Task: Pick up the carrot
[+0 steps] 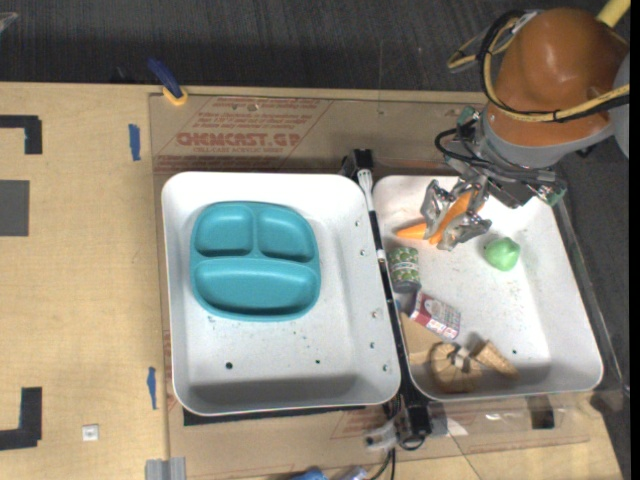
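The carrot [428, 226] lies in the right bin [560, 298], near its upper left part. Its long axis runs from lower left to upper right, with the thin end up between the fingers of the gripper [453, 218]. The gripper appears closed on the carrot, directly above it.

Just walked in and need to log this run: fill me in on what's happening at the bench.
The KUKA arm reaches into the right bin, where its gripper has its fingers around the orange carrot. A green object, a small can, a packet and a brown item lie nearby. The left bin holds a teal divided plate.
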`<state>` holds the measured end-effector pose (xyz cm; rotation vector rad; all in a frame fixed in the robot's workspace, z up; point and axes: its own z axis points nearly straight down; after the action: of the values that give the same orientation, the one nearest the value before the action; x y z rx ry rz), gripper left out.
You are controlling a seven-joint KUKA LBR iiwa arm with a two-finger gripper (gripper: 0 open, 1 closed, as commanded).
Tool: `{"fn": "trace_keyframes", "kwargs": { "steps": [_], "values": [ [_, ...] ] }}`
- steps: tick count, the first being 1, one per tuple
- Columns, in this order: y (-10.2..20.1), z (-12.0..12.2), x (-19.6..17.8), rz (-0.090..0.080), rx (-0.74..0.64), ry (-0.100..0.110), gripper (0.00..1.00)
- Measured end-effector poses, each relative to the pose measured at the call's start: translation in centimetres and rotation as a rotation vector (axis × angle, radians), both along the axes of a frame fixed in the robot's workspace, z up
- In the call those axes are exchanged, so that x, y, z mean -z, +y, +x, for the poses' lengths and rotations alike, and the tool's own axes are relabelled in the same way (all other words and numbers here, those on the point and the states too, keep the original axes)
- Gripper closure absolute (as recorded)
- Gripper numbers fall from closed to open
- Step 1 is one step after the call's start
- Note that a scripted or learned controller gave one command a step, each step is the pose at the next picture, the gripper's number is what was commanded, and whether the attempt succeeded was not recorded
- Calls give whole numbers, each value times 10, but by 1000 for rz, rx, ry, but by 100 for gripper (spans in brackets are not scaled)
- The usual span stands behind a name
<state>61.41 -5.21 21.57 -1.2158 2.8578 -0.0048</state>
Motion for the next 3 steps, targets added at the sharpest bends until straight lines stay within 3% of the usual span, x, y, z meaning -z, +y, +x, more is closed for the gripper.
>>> {"fn": "trace_keyframes", "kwargs": {
  "steps": [1, 3],
  "values": [
    [-7, -86, 31, -11, -157, 31, 100],
    [-1, -81, 9, -6, -157, 13, 100]
  ]
}}
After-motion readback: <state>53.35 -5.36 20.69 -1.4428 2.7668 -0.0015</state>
